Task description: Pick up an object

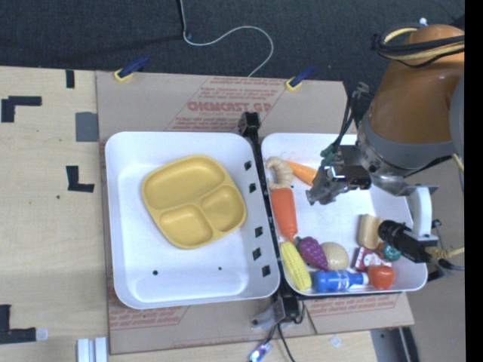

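Note:
My gripper hangs over the upper middle of the right bin, with nothing visibly held. Just to its left lie a small orange carrot and a cream-coloured toy. A longer orange carrot lies along the bin's left wall. Along the front of the bin sit a yellow corn cob, a purple piece, a beige ball, a blue bottle and a red piece. A tan block lies at the right.
The left bin holds a yellow divided plate. A black divider with clips runs between the bins. A black cylinder juts into the right bin from the right. A white cable loops behind the bench.

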You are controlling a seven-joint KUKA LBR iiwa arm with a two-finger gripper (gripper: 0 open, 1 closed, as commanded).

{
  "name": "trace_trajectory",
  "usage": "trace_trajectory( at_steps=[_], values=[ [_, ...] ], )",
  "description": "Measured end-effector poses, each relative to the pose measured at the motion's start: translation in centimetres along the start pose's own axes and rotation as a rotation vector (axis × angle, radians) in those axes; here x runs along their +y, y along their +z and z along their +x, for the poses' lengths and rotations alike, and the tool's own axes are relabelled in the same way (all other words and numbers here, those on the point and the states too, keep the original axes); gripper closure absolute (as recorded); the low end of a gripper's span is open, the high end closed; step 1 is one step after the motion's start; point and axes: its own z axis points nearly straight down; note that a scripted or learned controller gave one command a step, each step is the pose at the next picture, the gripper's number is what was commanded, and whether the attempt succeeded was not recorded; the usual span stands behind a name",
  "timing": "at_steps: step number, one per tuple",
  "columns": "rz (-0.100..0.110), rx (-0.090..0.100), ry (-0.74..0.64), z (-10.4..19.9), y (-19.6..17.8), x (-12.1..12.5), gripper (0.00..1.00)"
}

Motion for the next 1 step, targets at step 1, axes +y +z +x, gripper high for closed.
trace_trajectory(
  at_steps=[1],
  values=[
    [-0.013, 0.003, -0.008, 5.36, -14.0, 0.12, 1.0]
  ],
)
